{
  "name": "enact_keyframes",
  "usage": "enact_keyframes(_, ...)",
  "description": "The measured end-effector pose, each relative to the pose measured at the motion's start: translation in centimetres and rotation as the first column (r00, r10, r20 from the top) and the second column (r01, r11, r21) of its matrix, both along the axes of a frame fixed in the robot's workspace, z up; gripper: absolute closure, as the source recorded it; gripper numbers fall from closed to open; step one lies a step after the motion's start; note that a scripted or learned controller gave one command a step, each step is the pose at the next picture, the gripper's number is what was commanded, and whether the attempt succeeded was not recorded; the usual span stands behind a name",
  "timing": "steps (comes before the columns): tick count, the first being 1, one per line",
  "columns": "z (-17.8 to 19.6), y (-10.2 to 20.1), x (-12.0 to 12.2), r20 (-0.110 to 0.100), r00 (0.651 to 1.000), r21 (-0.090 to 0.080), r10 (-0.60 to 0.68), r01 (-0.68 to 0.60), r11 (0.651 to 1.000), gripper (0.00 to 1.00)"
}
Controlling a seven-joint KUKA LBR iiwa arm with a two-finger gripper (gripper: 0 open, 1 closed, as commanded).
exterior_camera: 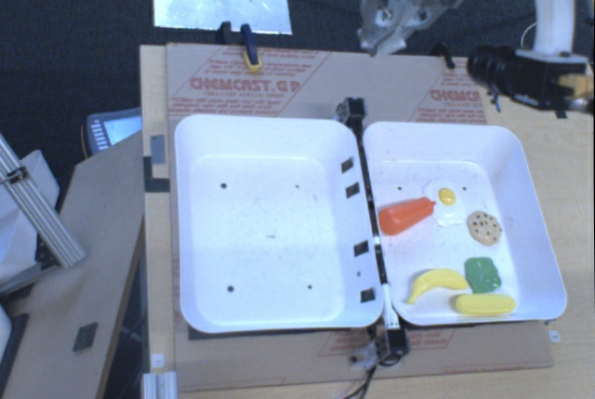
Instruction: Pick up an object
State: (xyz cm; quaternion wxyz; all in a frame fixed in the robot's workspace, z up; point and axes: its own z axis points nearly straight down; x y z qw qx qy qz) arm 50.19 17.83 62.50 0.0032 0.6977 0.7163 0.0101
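A: Where is the grey metal claw point(379, 36)?
B: It hangs up high, past the far edge of the counter point(297, 76). It is above the gap between the 2 bins, well apart from all the toys.

A: Is it squeezed tight or let go?
B: I cannot tell. It has nothing in it that I can see.

A: What is in the shallow white plastic bin on the right point(525, 192)?
B: 6 toy foods. An orange toy carrot point(405, 216) lies near the bin's left wall, with its thin end pointing at a white toy fried egg with a yellow middle point(446, 199). The carrot tip touches the egg.

A: What else?
B: A round tan toy cookie with dark dots point(483, 227) sits just beside the egg, closer to the bin's right wall. Near the front edge of the bin lies a curved yellow toy banana point(437, 283). A green toy pepper point(482, 273) is just beside it, and a short yellow toy corn piece point(484, 303) lies in front of the pepper, touching it.

A: And the shallow white plastic bin on the left point(200, 202)?
B: It sits beside the right bin. Black clips point(354, 191) run along the wall where the 2 bins meet.
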Motion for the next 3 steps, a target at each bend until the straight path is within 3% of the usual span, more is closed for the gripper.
enact_keyframes(3, 3.4, -0.1, 0.0, 0.006, 1.0, 0.003, 0.004, -0.004, 1.0, 1.0)
